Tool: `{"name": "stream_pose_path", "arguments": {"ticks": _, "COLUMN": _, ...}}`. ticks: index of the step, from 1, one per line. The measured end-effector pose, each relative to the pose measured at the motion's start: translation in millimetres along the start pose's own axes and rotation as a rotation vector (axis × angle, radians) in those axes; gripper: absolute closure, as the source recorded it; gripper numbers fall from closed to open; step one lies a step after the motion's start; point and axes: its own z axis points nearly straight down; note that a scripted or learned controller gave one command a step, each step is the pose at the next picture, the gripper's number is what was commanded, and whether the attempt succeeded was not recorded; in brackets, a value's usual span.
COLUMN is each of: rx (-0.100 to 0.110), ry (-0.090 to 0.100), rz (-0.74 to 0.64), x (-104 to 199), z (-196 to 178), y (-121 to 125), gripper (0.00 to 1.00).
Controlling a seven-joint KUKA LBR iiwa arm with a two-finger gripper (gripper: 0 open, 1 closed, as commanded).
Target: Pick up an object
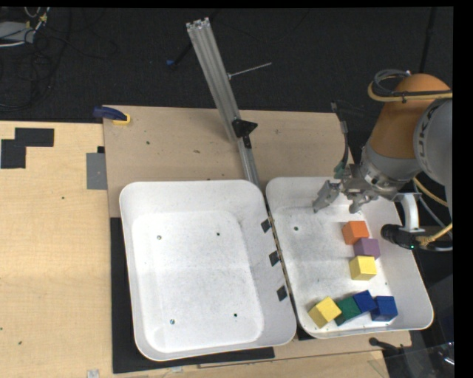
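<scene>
You see a light wooden bench [52, 244] whose far edge meets a dark floor [111, 59], with loose cables [22, 22] near the far left corner. A slanted aluminium rail [218, 88] rises from the bench's middle, and black patches [26, 144] mark its left side.

Aluminium rail [220, 92] leans over the bench [52, 221]; blue-yellow clamp [111, 114] at its back edge.

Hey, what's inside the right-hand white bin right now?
The right bin holds loose blocks: an orange block, a purple block, a yellow block, then another yellow, a green and two blue near the front. The gripper covers part of the bin's rear floor.
</scene>
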Motion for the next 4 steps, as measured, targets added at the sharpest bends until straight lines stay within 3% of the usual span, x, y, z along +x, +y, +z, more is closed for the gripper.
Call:
{"name": "stream_pose_path", "arguments": {"ticks": 1, "rx": 0.002, "ry": 0.001, "rz": 0.0, "x": 4, "z": 52, "y": -11, "gripper": 0.0}}
{"name": "stream_pose_path", "arguments": {"ticks": 2, "rx": -0.003, "ry": 0.0, "rz": 0.002, "x": 5, "z": 70, "y": -11, "gripper": 0.0}}
{"name": "stream_pose_path", "arguments": {"ticks": 3, "rx": -0.003, "ry": 0.0, "rz": 0.006, "x": 4, "z": 59, "y": -11, "gripper": 1.0}}
{"name": "stream_pose_path", "arguments": {"ticks": 4, "rx": -0.01, "ry": -0.002, "rz": 0.004, "x": -3, "z": 13, "y": -11, "gripper": 1.0}}
